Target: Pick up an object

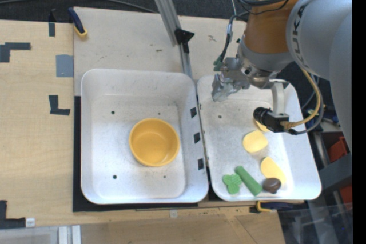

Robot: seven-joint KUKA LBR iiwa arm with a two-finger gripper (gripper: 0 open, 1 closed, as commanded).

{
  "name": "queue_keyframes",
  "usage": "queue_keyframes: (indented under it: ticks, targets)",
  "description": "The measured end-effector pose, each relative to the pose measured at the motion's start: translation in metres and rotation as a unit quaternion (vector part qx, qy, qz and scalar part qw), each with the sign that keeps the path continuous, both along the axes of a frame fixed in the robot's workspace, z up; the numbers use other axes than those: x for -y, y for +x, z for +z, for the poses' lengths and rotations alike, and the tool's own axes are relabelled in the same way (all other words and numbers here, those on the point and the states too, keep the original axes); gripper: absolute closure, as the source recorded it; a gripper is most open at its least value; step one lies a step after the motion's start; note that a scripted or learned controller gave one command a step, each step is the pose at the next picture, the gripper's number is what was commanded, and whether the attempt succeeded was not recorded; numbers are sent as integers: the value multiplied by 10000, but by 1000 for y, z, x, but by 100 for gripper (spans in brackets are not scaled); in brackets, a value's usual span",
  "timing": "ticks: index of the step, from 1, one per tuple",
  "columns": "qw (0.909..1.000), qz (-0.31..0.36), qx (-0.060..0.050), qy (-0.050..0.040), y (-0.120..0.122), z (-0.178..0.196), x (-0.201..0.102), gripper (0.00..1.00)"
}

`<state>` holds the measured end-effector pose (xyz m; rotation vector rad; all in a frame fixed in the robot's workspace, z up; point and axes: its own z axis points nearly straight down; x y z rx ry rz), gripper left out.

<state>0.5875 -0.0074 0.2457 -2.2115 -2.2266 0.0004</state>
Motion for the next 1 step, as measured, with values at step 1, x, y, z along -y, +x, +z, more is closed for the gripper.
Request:
queue_keyframes:
  ticks: [1]
  targets:
    - [10000,6,-3,1,-15,2,-57,100]
